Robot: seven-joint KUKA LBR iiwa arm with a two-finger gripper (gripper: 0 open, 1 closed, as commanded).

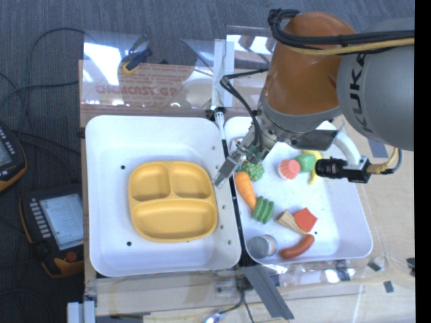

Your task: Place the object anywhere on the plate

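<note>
At the seam between the bins, your claw [237,159] hangs; whether it grips, I cannot tell. The carrot [246,190] lies just at its five o'clock, the plate [174,200] toward eight.

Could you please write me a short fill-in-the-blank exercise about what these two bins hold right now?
1. The yellow plate lies in the ____ bin.
2. The plate has ____ compartments.
3. The carrot lies in the ____ bin.
4. The sausage lies nearest the bin's ____ edge.

Missing words: left; three; right; bottom
</note>
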